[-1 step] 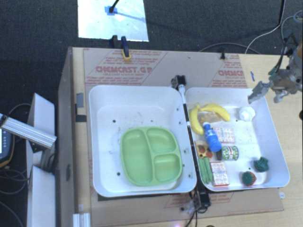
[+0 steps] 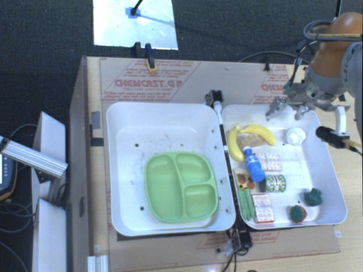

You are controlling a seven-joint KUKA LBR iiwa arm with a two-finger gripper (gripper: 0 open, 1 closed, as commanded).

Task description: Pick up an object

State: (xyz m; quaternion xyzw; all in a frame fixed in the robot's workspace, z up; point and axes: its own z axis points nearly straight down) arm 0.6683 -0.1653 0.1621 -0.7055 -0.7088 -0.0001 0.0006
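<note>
While spread empty above the right bin (image 2: 326, 169), gripper (image 2: 286, 107) near bananas (image 2: 249, 134), bottle (image 2: 253, 164).

From my remote seat, the one thing I can read is the red print on the brown board (image 2: 170, 75) under the bins: "CHEMCAST GP", large, along its far edge left of centre. The same red wording seems to repeat slantwise near the board's far right corner, though there it is too broken up for me to be sure. The small cartons (image 2: 262, 207) and the can (image 2: 275, 183) in the right bin (image 2: 334, 200) carry printing, but it is too small to read.
</note>
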